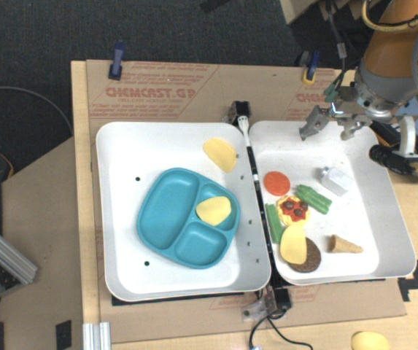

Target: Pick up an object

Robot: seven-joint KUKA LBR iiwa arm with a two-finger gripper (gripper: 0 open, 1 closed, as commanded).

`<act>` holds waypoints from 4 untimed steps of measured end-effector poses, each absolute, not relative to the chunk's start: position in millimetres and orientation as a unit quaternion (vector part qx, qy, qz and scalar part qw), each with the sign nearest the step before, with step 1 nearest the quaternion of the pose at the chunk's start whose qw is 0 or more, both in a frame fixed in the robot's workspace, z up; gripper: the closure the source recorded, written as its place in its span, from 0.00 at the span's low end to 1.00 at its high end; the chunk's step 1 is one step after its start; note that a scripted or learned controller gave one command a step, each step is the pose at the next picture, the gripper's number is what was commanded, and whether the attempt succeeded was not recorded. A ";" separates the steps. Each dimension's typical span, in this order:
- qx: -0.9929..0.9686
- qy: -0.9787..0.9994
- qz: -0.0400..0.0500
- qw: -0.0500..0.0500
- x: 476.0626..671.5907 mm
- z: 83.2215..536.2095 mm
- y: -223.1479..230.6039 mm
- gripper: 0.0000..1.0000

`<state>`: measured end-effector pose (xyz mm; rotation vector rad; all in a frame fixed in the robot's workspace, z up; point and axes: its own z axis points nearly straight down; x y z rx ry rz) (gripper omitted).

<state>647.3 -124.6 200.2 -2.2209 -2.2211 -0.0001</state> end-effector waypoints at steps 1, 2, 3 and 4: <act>-0.708 -0.706 -0.006 -0.009 588.8 384.3 -135.3 0.00; -0.705 -0.709 -0.007 -0.009 579.7 541.7 -87.3 0.00; -0.707 -0.708 -0.002 -0.004 580.3 542.8 -88.9 1.00; -0.710 -0.705 0.005 0.006 528.1 398.7 -133.4 1.00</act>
